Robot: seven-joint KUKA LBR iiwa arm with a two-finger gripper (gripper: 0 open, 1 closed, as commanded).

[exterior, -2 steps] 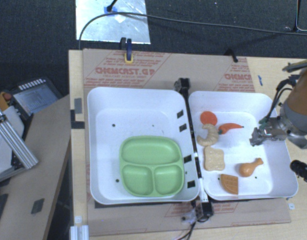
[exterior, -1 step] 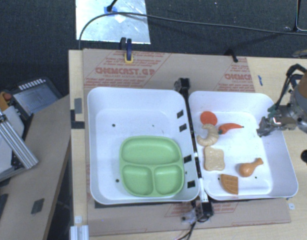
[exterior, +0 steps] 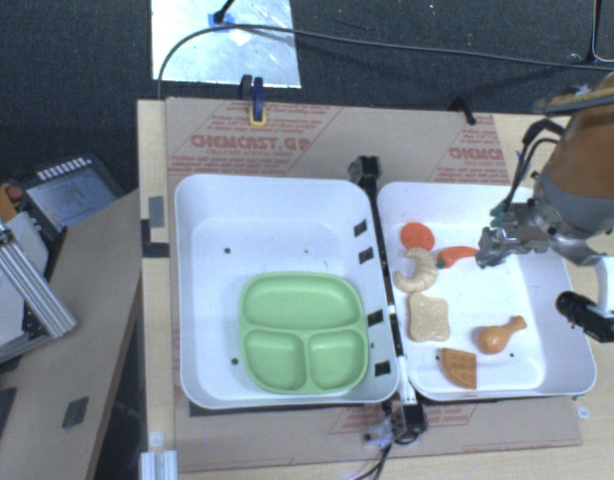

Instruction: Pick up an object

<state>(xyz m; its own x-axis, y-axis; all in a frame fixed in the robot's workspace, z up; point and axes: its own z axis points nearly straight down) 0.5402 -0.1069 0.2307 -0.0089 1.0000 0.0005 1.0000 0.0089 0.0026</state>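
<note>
In the right bin, gripper (grip state unclear) just beside red-orange carrot.

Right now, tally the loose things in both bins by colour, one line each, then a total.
Green: 1, the divided tray in the left bin.
Red or orange-red: 2, the round slice and the carrot-like piece.
Cream: 2, the curved piece and the cracker.
Orange-brown: 2, the drumstick and the wedge.
Total: 7
</note>
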